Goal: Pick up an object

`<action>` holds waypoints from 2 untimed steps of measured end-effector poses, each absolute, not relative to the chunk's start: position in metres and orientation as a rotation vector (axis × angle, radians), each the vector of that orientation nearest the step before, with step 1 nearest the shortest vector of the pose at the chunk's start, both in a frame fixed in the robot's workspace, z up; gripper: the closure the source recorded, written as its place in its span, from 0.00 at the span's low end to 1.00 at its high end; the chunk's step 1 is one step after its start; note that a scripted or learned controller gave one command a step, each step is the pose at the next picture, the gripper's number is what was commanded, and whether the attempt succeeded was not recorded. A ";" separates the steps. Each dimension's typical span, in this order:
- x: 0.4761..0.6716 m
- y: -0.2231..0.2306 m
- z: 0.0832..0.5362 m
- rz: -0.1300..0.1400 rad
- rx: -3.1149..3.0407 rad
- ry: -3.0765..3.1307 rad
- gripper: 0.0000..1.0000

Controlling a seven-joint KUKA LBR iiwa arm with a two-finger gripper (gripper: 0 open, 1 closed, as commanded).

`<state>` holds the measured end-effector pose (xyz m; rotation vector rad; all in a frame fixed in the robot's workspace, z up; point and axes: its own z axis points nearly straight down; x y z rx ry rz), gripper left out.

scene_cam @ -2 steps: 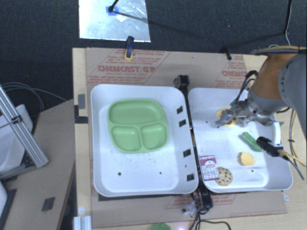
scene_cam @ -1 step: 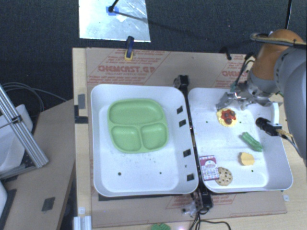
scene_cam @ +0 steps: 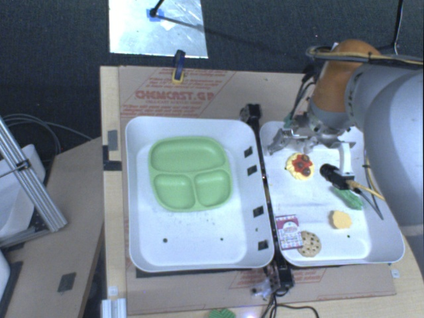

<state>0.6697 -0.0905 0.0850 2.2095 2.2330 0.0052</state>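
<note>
As you look down on the bench, you see the gripper (scene_cam: 301, 140) hanging over the far end of the right bin (scene_cam: 384, 244). It sits at the tip of the grey arm (scene_cam: 384, 118) that reaches in from the right. You cannot tell whether it is open or closed.

Just on the near side of it, a yellow and red toy (scene_cam: 300, 166) lies on the bin floor. You cannot tell whether the gripper touches it. To the right of that toy, a green piece (scene_cam: 351, 199) lies partly hidden under the robot's own parts.

Nearer to you sits a round yellow piece (scene_cam: 342, 219), apart from the gripper. In the near left corner of the same bin, a cookie (scene_cam: 309, 244) lies right beside a small red and white packet (scene_cam: 287, 230).

The left bin (scene_cam: 139, 244) holds a green plate (scene_cam: 191, 174) with three compartments, lying flat towards the bin's far half. Both bins rest on a sheet of cardboard (scene_cam: 218, 91) with red print. Beyond it lies a shiny square sheet (scene_cam: 132, 18).
</note>
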 end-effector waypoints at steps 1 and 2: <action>0.574 -0.094 0.173 0.003 2.222 2.218 0.00; 0.493 -0.200 0.276 0.001 2.226 2.199 0.00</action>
